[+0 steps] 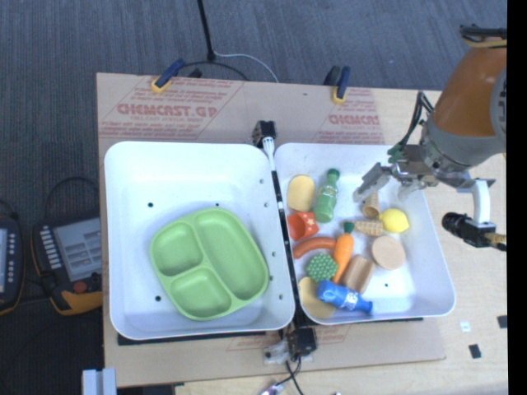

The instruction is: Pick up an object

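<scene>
gripper (387, 180) hangs with fingers spread and nothing between them over the right bin (440, 282), the lemon (395, 220) just at its five o'clock, likely light, hard, smooth plastic that could squirt out, so pinch its middle.

Two bins side by side on bench (165, 122). Left bin (132, 171): divided plate (209, 262) toward front. Right bin (428, 278): bottle (327, 194) at back beside potato-like piece (300, 192); lemon (395, 220) right of centre; carrot (343, 255) mid; broccoli (321, 266) left of it; wrapped packet (344, 297) in front.
</scene>
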{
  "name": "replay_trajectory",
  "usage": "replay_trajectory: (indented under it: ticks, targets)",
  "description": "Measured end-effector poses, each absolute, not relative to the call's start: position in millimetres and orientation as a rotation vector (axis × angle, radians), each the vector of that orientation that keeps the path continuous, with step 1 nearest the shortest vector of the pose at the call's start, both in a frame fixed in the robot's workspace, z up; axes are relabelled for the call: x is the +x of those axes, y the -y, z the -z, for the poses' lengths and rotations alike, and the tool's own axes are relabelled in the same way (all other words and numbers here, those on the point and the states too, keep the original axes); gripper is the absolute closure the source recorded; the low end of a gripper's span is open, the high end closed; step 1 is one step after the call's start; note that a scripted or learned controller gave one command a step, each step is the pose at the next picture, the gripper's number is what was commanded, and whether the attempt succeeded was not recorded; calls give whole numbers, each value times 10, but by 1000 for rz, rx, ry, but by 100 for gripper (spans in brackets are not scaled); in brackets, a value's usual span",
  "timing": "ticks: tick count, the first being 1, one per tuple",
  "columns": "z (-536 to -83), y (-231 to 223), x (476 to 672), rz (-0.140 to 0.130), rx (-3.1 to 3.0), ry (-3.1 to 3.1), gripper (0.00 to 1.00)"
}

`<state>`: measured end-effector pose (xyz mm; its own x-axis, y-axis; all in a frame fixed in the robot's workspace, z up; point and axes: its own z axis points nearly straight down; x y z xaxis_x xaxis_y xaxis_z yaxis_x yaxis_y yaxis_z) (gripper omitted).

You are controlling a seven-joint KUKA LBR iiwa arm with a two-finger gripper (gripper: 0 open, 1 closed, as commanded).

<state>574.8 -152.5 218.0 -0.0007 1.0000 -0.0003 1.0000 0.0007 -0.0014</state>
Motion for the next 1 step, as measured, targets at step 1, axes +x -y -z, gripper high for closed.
replay_trajectory:
  ticks: [1]
  targets:
    - [-1022,1224,5498,-2,-2517,1877,0]
